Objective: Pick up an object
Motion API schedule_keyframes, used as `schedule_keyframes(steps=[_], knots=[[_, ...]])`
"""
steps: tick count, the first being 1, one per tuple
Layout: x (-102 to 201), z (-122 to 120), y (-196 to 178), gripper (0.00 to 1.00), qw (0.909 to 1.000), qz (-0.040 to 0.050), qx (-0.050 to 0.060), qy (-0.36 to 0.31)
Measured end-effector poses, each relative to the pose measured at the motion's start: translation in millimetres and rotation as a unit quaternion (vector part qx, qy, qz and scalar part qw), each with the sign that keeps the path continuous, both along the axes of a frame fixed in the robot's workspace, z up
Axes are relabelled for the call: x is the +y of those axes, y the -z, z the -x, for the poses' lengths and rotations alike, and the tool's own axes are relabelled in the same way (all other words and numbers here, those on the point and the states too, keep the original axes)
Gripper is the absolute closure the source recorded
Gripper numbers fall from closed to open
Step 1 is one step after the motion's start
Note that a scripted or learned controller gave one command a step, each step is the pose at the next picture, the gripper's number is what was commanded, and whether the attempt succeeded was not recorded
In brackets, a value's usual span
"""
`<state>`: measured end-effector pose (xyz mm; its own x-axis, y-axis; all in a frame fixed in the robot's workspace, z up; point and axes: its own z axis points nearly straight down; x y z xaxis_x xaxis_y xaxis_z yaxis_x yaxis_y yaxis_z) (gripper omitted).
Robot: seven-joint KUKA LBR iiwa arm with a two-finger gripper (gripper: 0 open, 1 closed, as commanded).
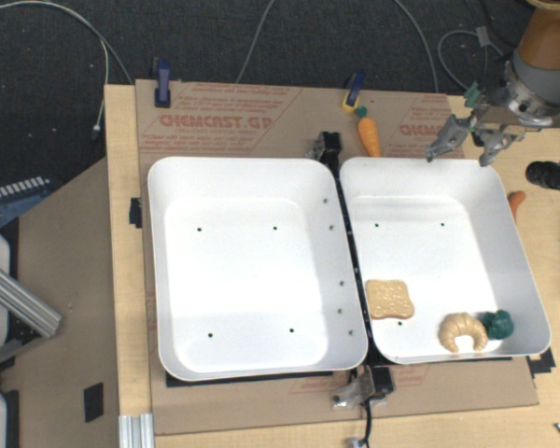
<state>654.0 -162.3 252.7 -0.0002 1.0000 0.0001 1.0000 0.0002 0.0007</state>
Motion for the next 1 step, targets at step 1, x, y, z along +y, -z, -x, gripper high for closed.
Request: schedule_keyframes(steps=[1], knots=[[-12.0, 11.3, -52.2, 0.0, 1.0, 0.0007, -0.002, 0.0]])
